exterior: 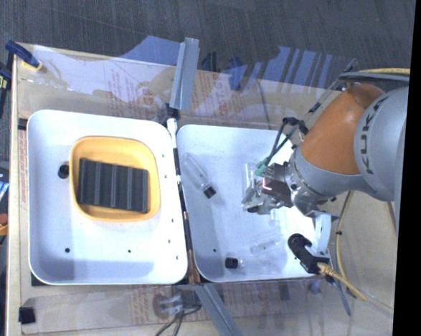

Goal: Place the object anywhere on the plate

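Arm (pixel 356 138): seen reaching in from the right, over the right bin (pixel 218 265).
Gripper (pixel 260 196): located over the right half of the right bin; finger state cannot be told, the tips being lost in glare.
Plate (pixel 115 150): yellow, with a dark ribbed insert; set in the left bin (pixel 96 263), toward its far side.
Objects: small black block (pixel 209 191) near the right bin's centre; another dark piece (pixel 231 262) by its near edge; clear tube (pixel 194 171) near its left wall.
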`<state>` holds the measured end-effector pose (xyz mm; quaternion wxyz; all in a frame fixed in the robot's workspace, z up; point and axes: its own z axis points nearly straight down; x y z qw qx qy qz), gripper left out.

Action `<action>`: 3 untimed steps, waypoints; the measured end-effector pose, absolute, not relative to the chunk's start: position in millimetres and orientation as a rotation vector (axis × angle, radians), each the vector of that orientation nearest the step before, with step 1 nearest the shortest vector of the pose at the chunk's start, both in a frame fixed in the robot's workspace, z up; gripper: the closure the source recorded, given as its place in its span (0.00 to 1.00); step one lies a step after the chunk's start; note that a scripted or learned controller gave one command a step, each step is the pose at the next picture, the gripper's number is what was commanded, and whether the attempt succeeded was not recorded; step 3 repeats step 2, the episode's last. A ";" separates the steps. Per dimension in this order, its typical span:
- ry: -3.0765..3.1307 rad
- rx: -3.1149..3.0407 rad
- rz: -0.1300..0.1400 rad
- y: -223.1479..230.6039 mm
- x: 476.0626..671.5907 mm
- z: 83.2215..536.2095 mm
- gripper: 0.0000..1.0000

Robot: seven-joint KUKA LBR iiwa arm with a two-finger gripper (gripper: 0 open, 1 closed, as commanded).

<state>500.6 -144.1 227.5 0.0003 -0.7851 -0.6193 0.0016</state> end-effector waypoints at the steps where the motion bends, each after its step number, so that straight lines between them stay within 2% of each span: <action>1: -2.123 -2.312 0.003 -43.0 538.0 225.7 1.00; 2: -2.123 -2.313 0.003 -43.3 538.0 225.9 0.00; 3: -2.123 -2.313 0.003 -43.3 538.0 225.9 0.00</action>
